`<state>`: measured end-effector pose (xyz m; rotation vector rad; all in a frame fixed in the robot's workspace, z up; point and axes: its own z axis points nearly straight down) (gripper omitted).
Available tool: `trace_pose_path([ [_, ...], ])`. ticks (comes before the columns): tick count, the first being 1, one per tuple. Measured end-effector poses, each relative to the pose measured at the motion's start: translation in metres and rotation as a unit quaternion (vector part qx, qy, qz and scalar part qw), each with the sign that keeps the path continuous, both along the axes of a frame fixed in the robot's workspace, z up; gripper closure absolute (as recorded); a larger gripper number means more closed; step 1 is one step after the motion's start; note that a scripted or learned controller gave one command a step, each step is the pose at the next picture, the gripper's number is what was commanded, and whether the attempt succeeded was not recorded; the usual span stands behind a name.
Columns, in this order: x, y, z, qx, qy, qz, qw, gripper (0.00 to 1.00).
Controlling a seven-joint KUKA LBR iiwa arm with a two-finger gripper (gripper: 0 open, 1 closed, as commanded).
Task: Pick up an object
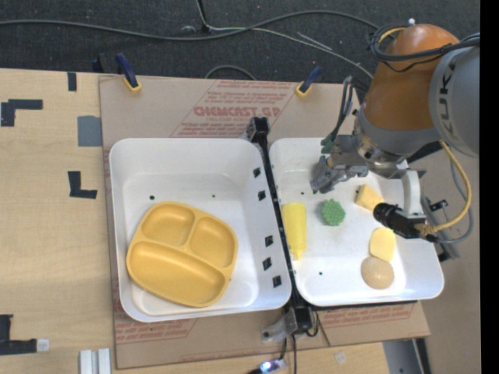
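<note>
A round beige ball (377, 273) lies at the right bin's (343, 288) near edge. The gripper (327, 176) hangs just above a bumpy green ball (333, 212); whether its jaws are open cannot be told. It likely should centre over the ball before descending.
</note>
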<state>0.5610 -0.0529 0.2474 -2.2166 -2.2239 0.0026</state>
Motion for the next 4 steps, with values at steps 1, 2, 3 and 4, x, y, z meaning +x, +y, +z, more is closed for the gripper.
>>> trace_pose_path([
  [1,0.009,0.051,0.005,0.0003,-0.001,0.001,1.0,1.0],
  [2,0.024,0.105,-0.008,-0.0001,-0.001,0.001,1.0,1.0],
  [3,0.034,0.153,-0.019,-0.0002,-0.001,0.001,1.0,1.0],
  [4,0.034,0.152,-0.018,-0.0003,-0.001,0.0,1.0,0.0],
])
